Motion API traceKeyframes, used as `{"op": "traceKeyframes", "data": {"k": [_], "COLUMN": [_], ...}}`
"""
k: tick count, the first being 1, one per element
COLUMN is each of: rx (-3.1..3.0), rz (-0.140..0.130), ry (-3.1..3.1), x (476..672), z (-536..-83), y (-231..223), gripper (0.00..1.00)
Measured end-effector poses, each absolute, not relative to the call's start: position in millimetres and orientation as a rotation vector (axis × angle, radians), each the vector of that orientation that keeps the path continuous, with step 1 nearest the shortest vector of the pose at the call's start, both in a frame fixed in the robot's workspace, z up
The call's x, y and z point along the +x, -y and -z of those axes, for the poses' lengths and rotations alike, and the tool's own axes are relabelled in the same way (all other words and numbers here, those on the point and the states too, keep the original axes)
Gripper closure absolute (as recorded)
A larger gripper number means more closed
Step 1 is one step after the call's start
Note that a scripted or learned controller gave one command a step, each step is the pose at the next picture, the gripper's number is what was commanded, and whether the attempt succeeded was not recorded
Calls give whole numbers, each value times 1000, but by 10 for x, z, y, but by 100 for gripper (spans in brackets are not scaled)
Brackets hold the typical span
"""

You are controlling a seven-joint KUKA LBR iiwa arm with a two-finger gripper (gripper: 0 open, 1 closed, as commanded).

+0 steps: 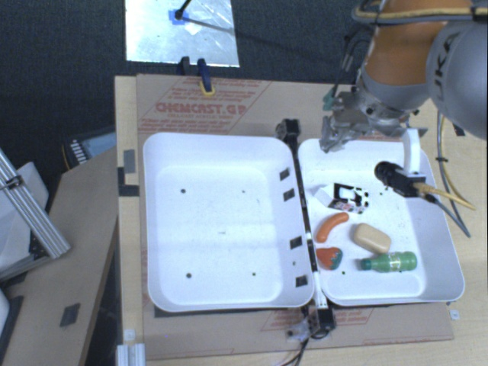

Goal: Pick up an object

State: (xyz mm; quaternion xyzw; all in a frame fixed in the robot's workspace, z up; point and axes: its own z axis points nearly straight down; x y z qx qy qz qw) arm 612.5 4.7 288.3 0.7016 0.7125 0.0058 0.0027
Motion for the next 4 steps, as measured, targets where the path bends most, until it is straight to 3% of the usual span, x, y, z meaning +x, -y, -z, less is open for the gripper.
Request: {"op": "traceKeyframes", "data": {"k": [1, 2, 3, 4], "rx": [2229, 2205, 2228, 2207], "rz": [10, -15, 6, -12], "ry": [-2220, -2228, -2219, -2230], "x": [5696, 5950, 5419, 5383], "z": [-2142, -3000, -2541, -3151], "y": [533, -53, 443, -207], "gripper": [100, 100, 100, 100]}}
